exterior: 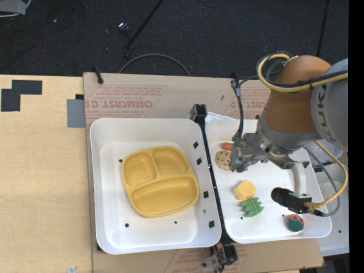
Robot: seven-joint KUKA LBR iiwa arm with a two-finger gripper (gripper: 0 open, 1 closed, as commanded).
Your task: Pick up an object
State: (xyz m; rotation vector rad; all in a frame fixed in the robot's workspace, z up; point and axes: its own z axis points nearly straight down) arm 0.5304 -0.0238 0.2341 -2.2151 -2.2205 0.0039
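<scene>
From the fixed camera above the bench I see 2 white bins side by side. The left bin holds 1 yellow divided plate, lying flat near its middle. The right bin holds the small things to pick.

The arm comes in from 3 o'clock and bends down over the right bin. Its gripper hangs at the bin's 10 o'clock part. Just beside it, at its 9 o'clock, there is a round speckled cookie-like piece and, at 11 o'clock, a small orange piece. I cannot tell if the gripper is released or clenched, and I see nothing clearly held.

At 6 o'clock from the gripper lies a yellow block, touching a green leafy toy. A small green and red ball sits apart at the bin's 5 o'clock corner.

I think the gripper is low here because the program aims at the cookie-like piece; the divider wall close by can make this grasp difficult.
</scene>
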